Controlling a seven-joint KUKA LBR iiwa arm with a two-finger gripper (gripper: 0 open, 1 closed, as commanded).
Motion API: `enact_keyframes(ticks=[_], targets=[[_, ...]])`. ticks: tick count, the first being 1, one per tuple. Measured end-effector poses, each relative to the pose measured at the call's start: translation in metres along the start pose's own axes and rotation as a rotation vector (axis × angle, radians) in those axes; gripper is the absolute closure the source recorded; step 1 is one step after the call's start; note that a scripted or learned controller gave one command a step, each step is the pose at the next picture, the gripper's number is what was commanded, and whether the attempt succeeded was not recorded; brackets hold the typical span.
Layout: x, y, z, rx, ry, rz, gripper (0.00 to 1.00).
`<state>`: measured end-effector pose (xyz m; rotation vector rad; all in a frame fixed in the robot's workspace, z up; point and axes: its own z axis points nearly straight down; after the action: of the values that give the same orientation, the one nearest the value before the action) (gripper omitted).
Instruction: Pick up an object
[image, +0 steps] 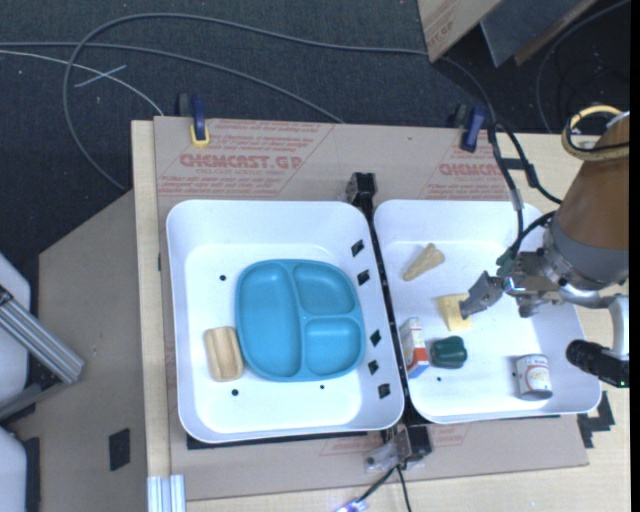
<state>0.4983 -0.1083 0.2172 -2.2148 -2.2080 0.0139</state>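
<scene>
End effector (478, 297) touches the pale yellow block (453, 311); its grip state is unclear.

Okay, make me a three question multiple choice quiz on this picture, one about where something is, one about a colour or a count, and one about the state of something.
1. Where does the blue divided plate lie?
A. In the left bin
B. In the right bin
C. On the cardboard outside the bins

2. How many compartments does that plate have?
A. Two
B. Three
C. Five

3. How does the small can near the right bin's lower right corner stand?
A. Crushed flat
B. Stacked on the plate
C. Free on the bin floor, apart from the gripper

Answers:
1 A: the blue divided plate sits in the left bin, beside a tan bread-like piece.
2 B: its ridges mark off three sections.
3 C: the small can rests in the right bin, while the gripper hovers by the yellow block.
</scene>
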Motion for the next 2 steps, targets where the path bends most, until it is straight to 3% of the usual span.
enact_keyframes(ticks=[1,2], targets=[[0.0,0.003,-0.007,-0.014,-0.002,-0.004,0.0],[-0.005,0.011,0.049,-0.011,-0.001,-0.002,0.0]])
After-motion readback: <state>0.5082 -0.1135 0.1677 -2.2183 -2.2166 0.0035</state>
